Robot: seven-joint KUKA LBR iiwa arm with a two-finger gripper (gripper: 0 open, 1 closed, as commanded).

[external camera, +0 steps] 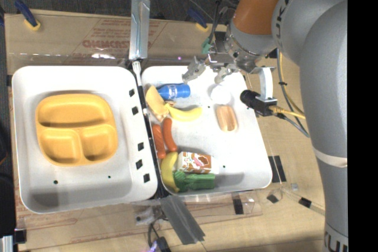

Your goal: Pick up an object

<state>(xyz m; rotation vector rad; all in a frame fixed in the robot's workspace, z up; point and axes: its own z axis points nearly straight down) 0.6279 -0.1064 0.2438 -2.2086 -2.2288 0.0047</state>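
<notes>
Currently the gripper hangs spread open and holding nothing. Just beside it lies a blue plastic bottle. Being round, that bottle may roll away.

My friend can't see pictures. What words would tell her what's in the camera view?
A grey robot arm's open gripper hovers over the right white bin, holding nothing. That bin holds toy food: a banana, a hot dog, a blue bottle and carrots. The left bin holds a yellow divided tray.

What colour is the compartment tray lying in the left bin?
Yellow-orange all over, plain with no pattern; the compartment tray shows clearly in the camera view, inside the left bin.
</notes>
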